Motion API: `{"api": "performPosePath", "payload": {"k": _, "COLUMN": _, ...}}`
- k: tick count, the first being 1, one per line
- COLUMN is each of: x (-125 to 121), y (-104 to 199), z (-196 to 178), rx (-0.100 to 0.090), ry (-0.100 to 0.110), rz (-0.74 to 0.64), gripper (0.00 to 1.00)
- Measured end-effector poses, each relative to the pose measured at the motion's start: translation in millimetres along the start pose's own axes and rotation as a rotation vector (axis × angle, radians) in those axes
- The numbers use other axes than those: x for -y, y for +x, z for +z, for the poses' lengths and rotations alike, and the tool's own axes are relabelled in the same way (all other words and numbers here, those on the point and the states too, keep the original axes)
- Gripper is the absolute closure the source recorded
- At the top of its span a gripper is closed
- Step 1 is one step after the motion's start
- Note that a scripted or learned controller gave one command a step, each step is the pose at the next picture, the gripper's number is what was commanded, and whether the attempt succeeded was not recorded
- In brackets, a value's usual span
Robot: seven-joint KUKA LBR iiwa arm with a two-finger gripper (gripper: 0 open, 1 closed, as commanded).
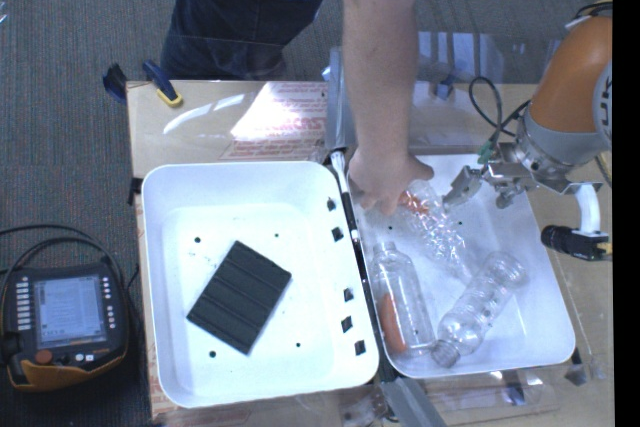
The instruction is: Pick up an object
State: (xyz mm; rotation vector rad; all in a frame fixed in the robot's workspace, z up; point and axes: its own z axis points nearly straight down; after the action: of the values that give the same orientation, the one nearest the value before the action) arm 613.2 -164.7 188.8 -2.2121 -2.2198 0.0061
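The jaws of the gripper [478,183] look spread apart, and nothing sits between them. They hang over the top part of the right bin [535,245], just beside the crushed bottle [435,223].

From the camera above the counter [290,110], the pick looks like it has not started yet. No bottle is lifted. All the things still lie in their bins. A person's hand [385,180] reaches down into the right bin too, and it touches the top end of the crushed bottle, close to the jaws. I think the arm should wait until that hand is gone.

Three clear plastic bottles lie in the right bin. The crushed bottle is nearest the jaws. A second bottle [400,295] lies below it, next to the wall between the bins, with something orange beside it. A third bottle [480,305] lies at a slant below the crushed bottle, toward the right bin's bottom corner. Any of these could be the thing to pick.

The left bin [180,205] holds a flat black pad [240,297] with ridges on it.

Left of the left bin sits a control pad [65,315] with a screen. The writing on it is too small to read. There is red print on the counter above the left bin, but I cannot read it either. The bottles show no labels
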Motion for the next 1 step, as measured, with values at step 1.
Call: {"api": "performPosePath", "payload": {"k": 1, "x": -26.3, "y": 37.5, "z": 101.1, "rx": 0.001, "ry": -0.002, "rz": -0.278, "gripper": 0.00}}
